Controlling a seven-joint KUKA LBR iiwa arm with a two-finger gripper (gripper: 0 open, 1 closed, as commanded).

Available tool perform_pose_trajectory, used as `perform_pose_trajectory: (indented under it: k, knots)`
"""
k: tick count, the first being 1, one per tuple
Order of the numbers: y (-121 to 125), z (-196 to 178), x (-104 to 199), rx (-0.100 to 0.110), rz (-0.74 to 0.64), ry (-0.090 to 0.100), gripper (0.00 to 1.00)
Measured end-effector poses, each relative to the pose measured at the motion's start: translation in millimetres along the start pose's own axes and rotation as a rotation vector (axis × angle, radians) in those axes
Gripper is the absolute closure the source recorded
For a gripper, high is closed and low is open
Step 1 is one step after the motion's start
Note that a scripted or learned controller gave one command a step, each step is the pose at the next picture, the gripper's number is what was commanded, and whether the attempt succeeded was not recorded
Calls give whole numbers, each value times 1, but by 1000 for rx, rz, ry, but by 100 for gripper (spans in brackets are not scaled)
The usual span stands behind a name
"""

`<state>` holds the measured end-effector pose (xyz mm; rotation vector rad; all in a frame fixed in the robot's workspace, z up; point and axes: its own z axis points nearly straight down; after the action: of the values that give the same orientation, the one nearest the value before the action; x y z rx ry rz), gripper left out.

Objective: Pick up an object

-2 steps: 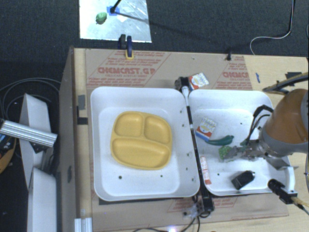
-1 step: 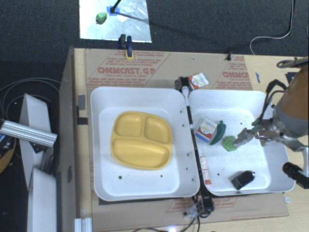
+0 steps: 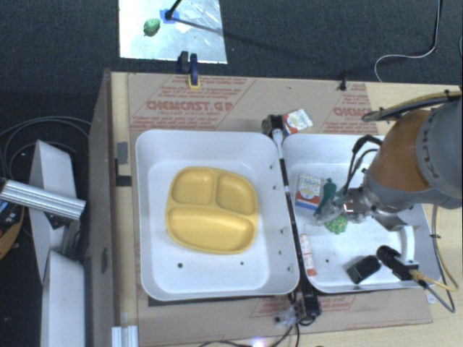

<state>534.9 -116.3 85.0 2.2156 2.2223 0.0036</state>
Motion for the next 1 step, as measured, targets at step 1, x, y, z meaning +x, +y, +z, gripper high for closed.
perform_pose_trajectory:
  k: [1]
  knots:
    - [54, 1, -18, 1, -1, 0, 0]
